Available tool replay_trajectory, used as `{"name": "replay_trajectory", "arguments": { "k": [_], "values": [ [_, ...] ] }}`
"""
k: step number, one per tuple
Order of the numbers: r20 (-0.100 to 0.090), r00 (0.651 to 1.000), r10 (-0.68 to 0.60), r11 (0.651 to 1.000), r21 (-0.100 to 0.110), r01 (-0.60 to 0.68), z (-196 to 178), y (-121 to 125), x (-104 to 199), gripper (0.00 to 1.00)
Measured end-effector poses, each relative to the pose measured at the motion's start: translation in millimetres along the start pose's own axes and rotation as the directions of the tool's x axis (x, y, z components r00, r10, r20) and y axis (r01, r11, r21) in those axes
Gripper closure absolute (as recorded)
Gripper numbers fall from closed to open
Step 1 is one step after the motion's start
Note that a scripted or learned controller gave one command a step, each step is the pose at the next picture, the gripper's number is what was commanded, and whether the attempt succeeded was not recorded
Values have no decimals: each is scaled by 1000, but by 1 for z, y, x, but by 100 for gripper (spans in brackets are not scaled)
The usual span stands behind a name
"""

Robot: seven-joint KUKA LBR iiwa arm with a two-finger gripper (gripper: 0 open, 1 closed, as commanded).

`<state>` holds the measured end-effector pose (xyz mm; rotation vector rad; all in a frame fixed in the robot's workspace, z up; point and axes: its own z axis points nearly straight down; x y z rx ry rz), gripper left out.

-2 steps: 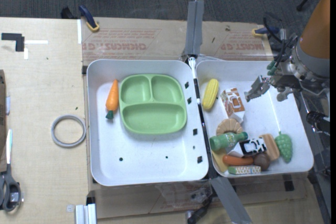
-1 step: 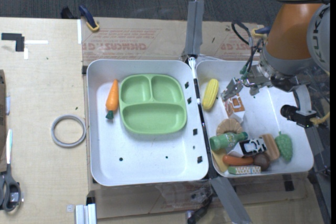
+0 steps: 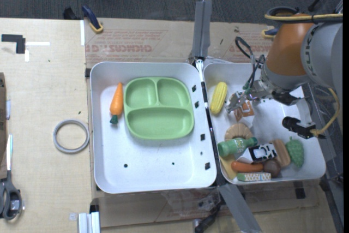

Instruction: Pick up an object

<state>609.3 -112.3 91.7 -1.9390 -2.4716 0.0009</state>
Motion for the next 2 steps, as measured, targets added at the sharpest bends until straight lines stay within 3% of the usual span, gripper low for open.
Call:
{"name": "replay_trajectory", "arguments": {
  "k": [1,2],
  "values": [
    [1,1000,3,1000,-2,-3,-10,0,-2,100],
    [1,982,191,982,0,-191,-100,54,71,100]
  ]
}}
